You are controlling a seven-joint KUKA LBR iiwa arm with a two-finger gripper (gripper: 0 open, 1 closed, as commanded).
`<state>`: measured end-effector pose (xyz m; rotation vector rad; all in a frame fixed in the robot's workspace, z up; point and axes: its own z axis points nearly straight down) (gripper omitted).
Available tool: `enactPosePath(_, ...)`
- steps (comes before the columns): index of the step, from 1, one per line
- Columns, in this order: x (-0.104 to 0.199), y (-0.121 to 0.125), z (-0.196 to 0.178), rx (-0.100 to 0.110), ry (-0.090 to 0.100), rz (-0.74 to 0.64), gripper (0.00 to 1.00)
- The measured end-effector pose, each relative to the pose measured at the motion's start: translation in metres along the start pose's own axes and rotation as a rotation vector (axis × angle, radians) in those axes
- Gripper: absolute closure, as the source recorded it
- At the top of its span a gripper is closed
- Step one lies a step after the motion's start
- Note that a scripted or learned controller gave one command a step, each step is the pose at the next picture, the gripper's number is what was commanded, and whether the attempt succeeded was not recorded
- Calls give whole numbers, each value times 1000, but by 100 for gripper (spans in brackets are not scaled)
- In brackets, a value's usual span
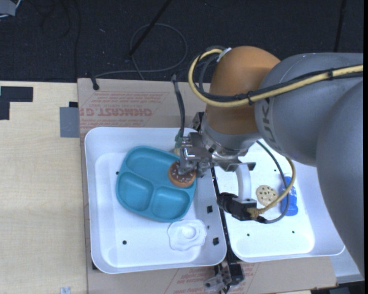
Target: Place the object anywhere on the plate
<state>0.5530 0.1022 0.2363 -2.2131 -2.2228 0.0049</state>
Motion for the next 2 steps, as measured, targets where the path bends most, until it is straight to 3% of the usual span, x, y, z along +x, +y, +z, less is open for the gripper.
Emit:
enactPosePath(1, 58, -12, 1, 0, 0, -1, 100)
enactPosePath(2, 56, -12, 1, -1, -2, 2, 0)
